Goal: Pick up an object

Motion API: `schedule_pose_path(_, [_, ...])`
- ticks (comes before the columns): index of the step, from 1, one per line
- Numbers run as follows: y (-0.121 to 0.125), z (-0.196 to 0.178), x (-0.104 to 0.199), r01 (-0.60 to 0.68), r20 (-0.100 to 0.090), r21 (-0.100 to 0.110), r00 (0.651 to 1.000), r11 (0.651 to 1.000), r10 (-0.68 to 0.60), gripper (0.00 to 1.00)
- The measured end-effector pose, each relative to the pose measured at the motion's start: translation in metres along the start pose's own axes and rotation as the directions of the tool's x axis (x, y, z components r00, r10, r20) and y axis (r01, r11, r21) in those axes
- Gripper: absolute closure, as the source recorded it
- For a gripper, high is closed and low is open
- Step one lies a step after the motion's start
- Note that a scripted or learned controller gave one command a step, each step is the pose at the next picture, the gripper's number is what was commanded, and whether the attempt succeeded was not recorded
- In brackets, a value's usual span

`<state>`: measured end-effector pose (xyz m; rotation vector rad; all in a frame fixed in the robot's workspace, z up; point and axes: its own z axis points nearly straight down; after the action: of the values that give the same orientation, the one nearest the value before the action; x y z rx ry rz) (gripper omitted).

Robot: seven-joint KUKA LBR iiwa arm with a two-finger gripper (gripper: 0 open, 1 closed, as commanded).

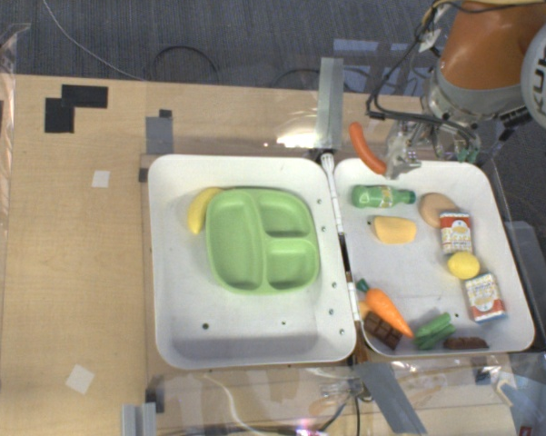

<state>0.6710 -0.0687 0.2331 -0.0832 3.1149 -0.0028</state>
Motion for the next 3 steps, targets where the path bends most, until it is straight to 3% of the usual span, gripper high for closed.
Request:
schedule_pose_path(1, [-0.052,-0.083,0.001,-0.304,-0.008,0.004,0.953,0.953,0.304,1.0])
schedule_pose_path(2, [-0.101,-0.006,0.095,-0.466,-0.018,0.009,0.885,0.885,0.466,1.0])
schedule_pose_path(3, [-0.1,-0.008,0.093,-0.463,-0.015,0.008,0.886,0.886,0.463,0.0])
